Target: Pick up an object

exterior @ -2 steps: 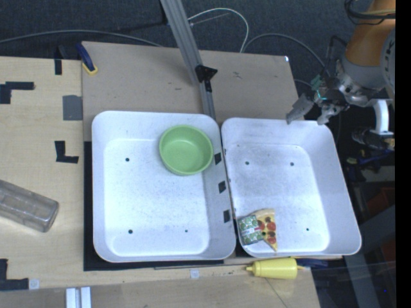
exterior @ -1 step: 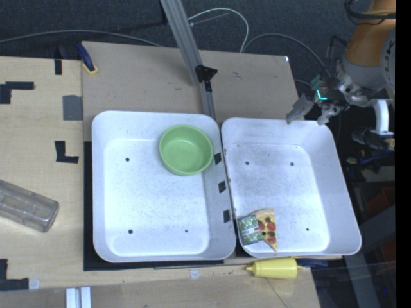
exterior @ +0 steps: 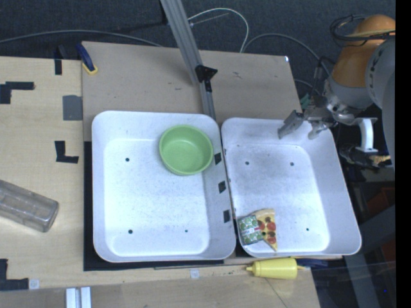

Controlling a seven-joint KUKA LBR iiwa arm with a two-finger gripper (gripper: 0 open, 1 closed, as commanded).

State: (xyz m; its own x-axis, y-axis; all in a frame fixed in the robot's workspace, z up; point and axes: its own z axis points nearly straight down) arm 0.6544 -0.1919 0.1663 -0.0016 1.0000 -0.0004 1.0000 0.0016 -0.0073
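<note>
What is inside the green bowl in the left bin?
The green bowl sits upright in the left bin, and its visible interior shows only plain green. The bin floor underneath the bowl is covered.

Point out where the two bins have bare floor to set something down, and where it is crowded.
Left bin: bare everywhere below and left of the green bowl. Right bin: open middle and right, between the gripper at its top rim and the snack packet in its lower-left corner. Tightest beside the packet.
</note>
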